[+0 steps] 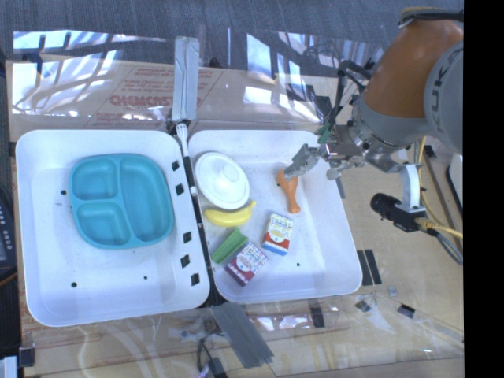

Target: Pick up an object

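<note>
Nearest the camera's lower edge, in the right bin, lie two small cartons, one green block, one banana, one white bowl and one orange carrot. Over the carrot's top hangs the gripper, jaws released, grasping nothing. One blue divided plate sits in the left bin.

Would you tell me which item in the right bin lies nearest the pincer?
The orange carrot, right beside the pincer; the bowl, banana and cartons lie farther left or lower.
</note>
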Controlling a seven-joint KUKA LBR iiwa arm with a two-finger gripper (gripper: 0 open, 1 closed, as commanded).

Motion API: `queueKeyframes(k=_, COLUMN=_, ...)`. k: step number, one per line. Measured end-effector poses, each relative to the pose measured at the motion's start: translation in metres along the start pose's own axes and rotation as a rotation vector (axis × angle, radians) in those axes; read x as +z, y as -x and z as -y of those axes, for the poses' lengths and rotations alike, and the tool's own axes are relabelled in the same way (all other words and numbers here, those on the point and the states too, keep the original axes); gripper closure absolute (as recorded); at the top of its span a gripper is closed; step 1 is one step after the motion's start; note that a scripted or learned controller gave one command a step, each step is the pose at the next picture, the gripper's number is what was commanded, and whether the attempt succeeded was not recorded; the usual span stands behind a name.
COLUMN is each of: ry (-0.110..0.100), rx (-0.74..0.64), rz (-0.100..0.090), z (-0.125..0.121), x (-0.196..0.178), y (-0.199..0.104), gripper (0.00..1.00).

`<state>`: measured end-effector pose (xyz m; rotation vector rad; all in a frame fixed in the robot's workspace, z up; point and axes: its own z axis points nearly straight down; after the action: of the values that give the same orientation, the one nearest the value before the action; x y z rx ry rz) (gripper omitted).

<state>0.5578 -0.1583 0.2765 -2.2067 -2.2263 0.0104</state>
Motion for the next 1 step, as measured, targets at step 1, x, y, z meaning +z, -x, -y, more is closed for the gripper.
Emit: queueKeyframes(k=1, ry=-0.003, rx=0.012, rz=-0.001, z=-0.0586, x=0.1668, y=0.0452, gripper=0.0)
